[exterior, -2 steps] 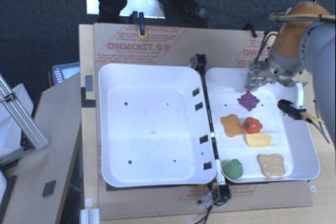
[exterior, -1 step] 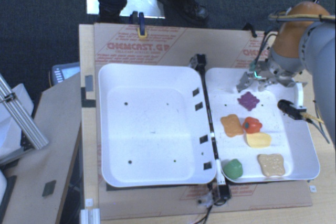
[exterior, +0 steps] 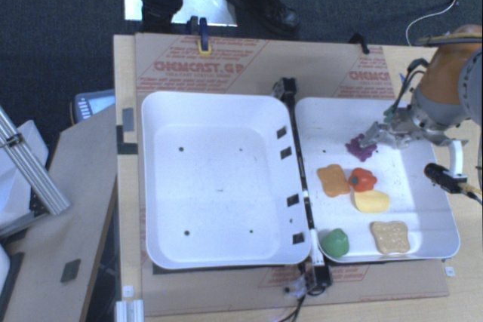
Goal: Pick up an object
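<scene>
Here I see the two white bins: the left bin (exterior: pixel 219 177) lies well to the left of the jaws, and the right bin (exterior: pixel 434 237) is under them. The arm (exterior: pixel 445 87) reaches in from the right, and its gripper (exterior: pixel 371 138) is low in the right bin. How wide the jaws stand, I cannot tell. A purple object (exterior: pixel 361 148) lies just beside the jaws, maybe touching. Below them are an orange piece (exterior: pixel 333 180), a red pepper (exterior: pixel 363 179), a yellow piece (exterior: pixel 370 201), a tan toast slice (exterior: pixel 390 237) and a green piece (exterior: pixel 335 241).
</scene>
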